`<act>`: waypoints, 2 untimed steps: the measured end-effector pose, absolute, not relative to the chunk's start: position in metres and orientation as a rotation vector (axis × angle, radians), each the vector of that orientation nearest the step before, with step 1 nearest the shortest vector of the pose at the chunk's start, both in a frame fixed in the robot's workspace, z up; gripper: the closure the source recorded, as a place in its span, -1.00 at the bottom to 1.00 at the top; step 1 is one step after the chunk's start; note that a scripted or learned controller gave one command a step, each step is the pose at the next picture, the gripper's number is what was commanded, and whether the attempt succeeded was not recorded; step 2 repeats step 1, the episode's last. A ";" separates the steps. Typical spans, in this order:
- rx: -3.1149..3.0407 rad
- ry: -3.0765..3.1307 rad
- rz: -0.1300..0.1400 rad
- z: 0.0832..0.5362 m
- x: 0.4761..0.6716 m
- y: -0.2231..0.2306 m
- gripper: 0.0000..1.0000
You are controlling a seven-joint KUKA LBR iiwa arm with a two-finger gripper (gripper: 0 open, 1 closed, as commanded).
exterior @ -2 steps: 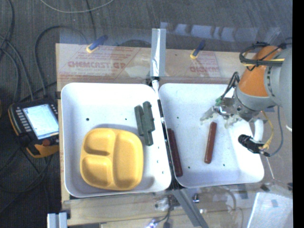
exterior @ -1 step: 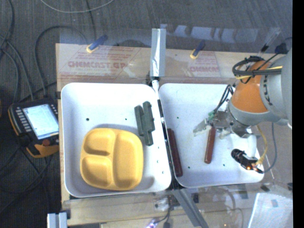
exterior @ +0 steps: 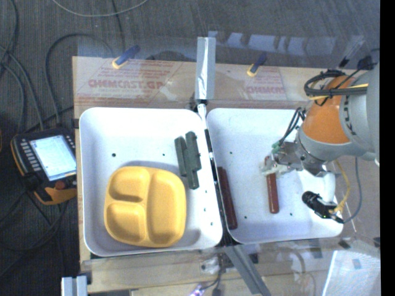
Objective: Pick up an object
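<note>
Object: short reddish-brown rod (exterior: 273, 199), lying flat in the right shallow white plastic bin (exterior: 247, 128), pointing roughly up and down the view.
Tool (exterior: 276, 164): over the rod's upper end, at or just above it; whether it is released or clenched cannot be told here, and no grasp on the rod can be made out.
Arm: grey with an orange band (exterior: 324, 122), reaching in from the right across the right bin's far corner.
Same bin: long dark brown stick (exterior: 226, 197) lying along the left wall, well apart from the rod.
Left white bin (exterior: 92, 128): yellow moulded tray with three compartments (exterior: 146, 205) in the near half; dark green elongated pieces (exterior: 188, 159) side by side near the right wall.
Writing: faded red "CHEMCAST GP" (exterior: 126, 84) on the pale sheet on the table behind the left bin; a similar print (exterior: 264, 90) behind the right bin, too faint to read fully.
Clamps: two blue-and-yellow clips (exterior: 125, 56) on that sheet's far edge.
Divider: silver upright bar (exterior: 205, 69) where the bins meet.
Floor: handheld pendant with lit screen (exterior: 46, 156) left of the table, its text too small to read; black cables (exterior: 18, 73) around it.
</note>
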State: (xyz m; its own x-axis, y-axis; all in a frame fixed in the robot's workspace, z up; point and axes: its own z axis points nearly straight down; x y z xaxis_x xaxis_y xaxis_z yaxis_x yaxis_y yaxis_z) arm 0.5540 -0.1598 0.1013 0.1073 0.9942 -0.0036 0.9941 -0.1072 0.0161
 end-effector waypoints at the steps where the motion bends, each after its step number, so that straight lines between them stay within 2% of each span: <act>1: 2.377 2.054 -0.005 0.209 0.585 -0.112 1.00; 2: 2.377 2.054 -0.005 0.209 0.585 -0.112 1.00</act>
